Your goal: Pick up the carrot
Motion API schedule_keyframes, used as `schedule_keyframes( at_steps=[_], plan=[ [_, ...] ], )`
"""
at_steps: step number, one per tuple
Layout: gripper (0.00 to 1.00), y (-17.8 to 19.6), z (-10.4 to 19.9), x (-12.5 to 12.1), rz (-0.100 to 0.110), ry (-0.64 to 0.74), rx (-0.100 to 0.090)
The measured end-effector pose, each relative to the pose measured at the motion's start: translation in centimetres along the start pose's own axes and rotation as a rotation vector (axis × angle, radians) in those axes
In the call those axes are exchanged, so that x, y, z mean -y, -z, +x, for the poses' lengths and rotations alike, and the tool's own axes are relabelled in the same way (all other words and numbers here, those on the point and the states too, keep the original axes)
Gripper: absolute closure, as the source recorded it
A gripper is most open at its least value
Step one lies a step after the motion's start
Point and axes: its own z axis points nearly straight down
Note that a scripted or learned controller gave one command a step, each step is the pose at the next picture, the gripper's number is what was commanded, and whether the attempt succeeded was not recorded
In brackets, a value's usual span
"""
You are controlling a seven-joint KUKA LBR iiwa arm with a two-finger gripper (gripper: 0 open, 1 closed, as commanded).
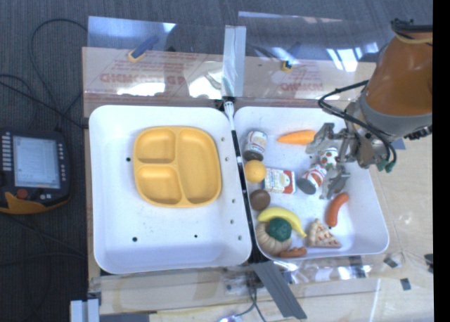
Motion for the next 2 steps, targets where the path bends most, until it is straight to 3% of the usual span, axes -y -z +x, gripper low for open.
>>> schedule_keyframes(
  at_steps=[1,2],
  plan=[
    [0.0,-8.6,-6.3,2.5,-0.001,-0.185,-0.003],
    [0.0,-10.8,-9.5,4.0,-0.003,-0.526,0.021]
  ],
)
